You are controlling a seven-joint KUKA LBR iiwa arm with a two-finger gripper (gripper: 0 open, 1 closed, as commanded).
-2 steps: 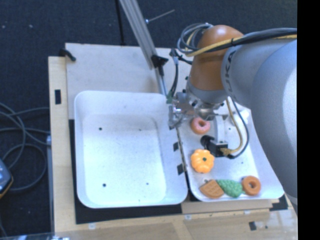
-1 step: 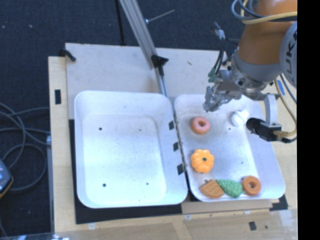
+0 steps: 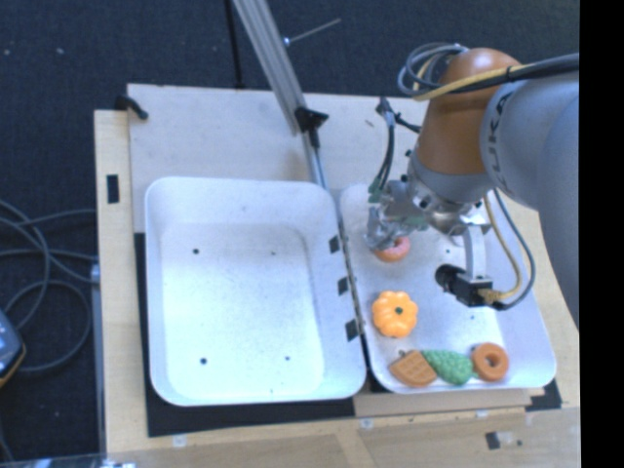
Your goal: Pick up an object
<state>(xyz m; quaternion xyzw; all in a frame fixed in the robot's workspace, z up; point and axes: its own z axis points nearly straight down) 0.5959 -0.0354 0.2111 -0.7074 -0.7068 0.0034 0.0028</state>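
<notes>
The right bin [image 3: 526,344] holds several small toys. A pink and orange round piece [image 3: 394,252] lies near its back left corner. My gripper [image 3: 387,234] hangs straight down from the orange-banded arm, right over that piece and touching or nearly touching its top. The gripper's body hides part of the piece. An orange pumpkin [image 3: 394,314] sits a little nearer the front. Along the front wall lie a tan waffle [image 3: 413,369], a green leafy piece [image 3: 448,365] and a brown donut [image 3: 489,361].
The left bin [image 3: 244,300] stands beside the right one, their walls meeting by black clips [image 3: 343,286]. A slanted metal rail [image 3: 278,61] rises behind the bins. Cables and a black fitting [image 3: 466,286] hang off the arm over the right bin.
</notes>
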